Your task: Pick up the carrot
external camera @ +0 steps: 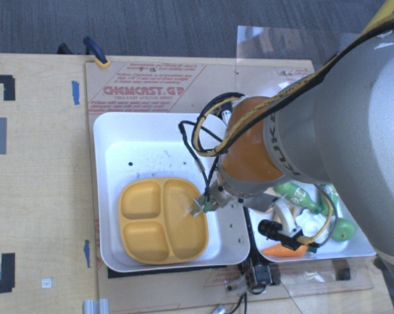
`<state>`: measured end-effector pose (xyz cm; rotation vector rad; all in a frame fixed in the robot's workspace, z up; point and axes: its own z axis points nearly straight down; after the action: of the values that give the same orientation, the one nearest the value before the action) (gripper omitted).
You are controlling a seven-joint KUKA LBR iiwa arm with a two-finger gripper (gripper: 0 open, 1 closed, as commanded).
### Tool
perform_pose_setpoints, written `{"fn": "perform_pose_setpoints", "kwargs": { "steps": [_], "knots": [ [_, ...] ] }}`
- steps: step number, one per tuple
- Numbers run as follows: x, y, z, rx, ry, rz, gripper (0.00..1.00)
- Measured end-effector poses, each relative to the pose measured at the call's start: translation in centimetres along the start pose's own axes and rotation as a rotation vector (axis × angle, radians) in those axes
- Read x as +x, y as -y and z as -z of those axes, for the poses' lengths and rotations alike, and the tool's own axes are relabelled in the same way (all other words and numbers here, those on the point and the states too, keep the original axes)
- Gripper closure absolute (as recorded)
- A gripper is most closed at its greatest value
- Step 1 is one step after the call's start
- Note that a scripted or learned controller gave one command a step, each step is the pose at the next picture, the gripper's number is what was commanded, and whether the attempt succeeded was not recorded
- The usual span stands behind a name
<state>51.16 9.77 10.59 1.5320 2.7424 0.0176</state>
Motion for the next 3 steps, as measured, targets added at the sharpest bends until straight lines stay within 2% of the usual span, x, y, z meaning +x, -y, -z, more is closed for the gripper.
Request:
{"fn": "perform_pose_setpoints", "kwargs": {
  "steps": [1,3],
  "knots": [
    [2.1,-2.2,6.4,0.013,0.006,-0.337,1.0],
    [2.4,-2.2,7.8,0.024,0.006,-0.329,1.0]
  ]
}}
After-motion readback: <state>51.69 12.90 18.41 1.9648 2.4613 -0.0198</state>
